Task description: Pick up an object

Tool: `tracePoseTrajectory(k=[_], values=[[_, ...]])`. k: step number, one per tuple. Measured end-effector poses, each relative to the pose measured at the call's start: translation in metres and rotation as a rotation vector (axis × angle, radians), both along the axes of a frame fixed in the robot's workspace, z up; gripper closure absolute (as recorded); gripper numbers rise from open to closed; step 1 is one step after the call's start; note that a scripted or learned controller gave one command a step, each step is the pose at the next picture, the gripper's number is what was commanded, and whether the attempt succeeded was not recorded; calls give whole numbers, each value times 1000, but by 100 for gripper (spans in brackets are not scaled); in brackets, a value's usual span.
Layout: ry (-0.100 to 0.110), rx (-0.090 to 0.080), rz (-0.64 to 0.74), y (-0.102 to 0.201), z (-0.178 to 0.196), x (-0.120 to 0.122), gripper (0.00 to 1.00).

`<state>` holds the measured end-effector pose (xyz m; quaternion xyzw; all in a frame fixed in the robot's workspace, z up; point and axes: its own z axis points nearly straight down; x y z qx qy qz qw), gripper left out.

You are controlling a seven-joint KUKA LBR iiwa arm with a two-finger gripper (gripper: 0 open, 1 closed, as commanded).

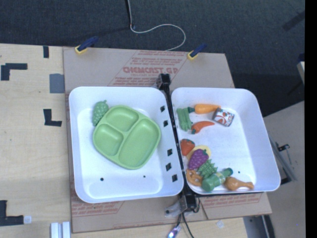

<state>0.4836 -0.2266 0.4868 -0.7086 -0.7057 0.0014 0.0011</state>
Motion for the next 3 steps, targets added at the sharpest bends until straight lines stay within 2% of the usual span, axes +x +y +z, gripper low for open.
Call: tracePoseTrajectory(k=[2, 3], values=[[-5, -5, 5, 3, 23, 1, 100], [0, 0, 4, 3, -14, 0, 100]])
